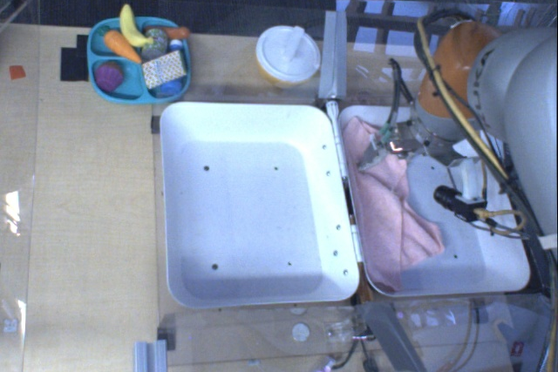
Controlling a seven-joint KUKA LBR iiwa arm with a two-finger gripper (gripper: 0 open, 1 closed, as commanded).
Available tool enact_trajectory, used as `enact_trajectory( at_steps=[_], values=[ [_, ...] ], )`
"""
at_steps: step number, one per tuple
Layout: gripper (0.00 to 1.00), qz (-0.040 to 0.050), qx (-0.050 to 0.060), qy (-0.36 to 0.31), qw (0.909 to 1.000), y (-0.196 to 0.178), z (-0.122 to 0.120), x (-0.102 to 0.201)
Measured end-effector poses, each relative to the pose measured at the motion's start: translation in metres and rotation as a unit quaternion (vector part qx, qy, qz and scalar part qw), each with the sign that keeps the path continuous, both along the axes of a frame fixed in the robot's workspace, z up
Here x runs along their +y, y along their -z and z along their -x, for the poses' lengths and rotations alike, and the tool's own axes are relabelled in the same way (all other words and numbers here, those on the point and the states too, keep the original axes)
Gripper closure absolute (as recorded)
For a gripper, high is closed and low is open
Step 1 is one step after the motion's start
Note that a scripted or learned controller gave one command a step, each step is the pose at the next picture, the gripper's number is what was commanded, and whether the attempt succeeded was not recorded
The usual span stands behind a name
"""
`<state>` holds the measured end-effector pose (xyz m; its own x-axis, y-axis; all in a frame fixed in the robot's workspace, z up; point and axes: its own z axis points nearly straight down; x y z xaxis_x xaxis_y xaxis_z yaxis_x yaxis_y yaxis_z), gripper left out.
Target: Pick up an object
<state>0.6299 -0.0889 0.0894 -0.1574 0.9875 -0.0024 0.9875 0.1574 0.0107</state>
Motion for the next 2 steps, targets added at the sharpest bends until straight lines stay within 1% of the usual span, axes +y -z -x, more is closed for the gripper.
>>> enact_trajectory(
  at_steps=[1,2],
  values=[
    [0.00,0.0001,-0.001,-0.022,0.9997,-0.001,0.039,-0.001],
    [1.00,0.0007,-0.005,-0.023,0.9997,-0.014,0.036,0.000]
  ],
)
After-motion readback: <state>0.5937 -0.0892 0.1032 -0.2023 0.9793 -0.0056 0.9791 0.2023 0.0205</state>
